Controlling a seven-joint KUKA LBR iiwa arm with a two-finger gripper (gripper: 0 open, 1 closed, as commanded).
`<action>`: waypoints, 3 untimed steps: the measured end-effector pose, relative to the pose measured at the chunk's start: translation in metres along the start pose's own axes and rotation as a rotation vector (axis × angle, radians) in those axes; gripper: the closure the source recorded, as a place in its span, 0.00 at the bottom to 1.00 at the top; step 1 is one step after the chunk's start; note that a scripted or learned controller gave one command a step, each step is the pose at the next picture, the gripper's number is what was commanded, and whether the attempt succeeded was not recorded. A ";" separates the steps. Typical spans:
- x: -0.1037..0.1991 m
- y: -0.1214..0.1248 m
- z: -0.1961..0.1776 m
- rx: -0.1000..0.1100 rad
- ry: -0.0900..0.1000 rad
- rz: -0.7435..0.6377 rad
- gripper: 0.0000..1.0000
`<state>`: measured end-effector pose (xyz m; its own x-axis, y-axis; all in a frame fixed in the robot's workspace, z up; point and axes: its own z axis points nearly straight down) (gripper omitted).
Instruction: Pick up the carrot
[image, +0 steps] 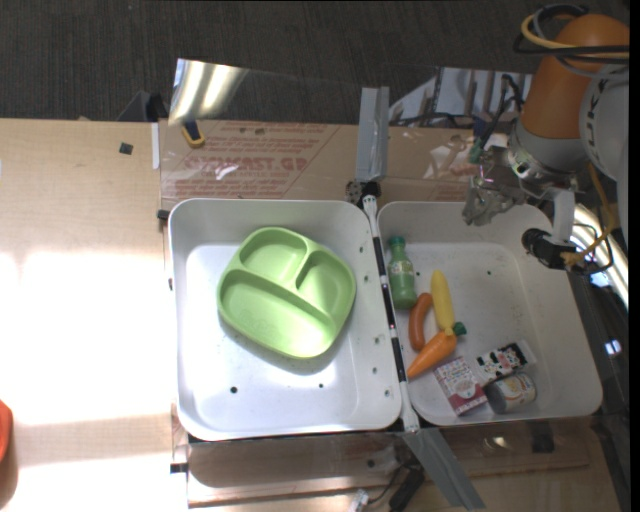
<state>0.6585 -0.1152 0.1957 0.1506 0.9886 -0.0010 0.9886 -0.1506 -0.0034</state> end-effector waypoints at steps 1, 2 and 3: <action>-0.071 -0.116 0.001 0.000 0.000 0.041 1.00; 0.018 -0.014 -0.035 -0.002 -0.001 -0.014 1.00; 0.205 -0.109 -0.074 0.001 -0.002 0.097 1.00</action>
<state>0.5821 0.1038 0.2699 0.2461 0.9693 -0.0030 0.9692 -0.2461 -0.0040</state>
